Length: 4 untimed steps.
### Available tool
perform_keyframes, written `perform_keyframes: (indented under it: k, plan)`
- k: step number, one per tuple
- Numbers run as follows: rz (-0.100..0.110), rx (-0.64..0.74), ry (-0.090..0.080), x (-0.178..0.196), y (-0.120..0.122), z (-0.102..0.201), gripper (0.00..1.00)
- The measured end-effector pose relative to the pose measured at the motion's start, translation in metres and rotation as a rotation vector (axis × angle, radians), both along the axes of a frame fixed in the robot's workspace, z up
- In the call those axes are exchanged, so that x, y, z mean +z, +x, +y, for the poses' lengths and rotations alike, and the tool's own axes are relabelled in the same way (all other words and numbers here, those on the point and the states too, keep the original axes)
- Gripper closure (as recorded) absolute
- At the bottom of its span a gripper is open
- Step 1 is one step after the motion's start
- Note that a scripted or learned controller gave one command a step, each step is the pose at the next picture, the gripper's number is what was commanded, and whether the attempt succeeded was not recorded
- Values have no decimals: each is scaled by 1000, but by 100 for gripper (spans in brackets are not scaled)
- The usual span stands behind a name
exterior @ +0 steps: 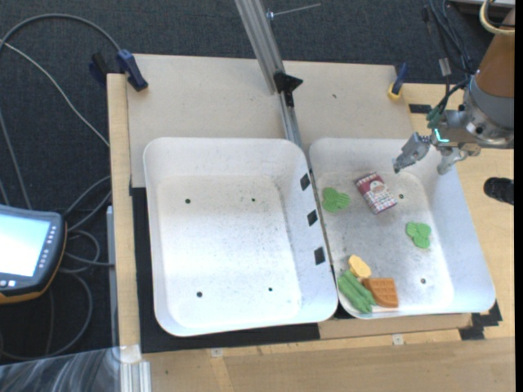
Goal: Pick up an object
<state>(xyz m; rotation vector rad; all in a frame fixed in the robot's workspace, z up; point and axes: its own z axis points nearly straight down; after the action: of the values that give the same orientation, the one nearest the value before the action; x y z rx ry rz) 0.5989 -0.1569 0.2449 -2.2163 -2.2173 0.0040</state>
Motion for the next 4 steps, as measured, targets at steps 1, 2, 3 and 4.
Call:
perform_keyframes:
  k: [1, 2, 3, 4]
  plan:
    - [-4, 1, -1, 2, 1, 0, 0]
    - [1, 0, 0, -52, -7, 8, 0]
    - [2, 1, 0, -110, 0, 11, 0]
    - [1, 0, 0, -155, -1, 12, 0]
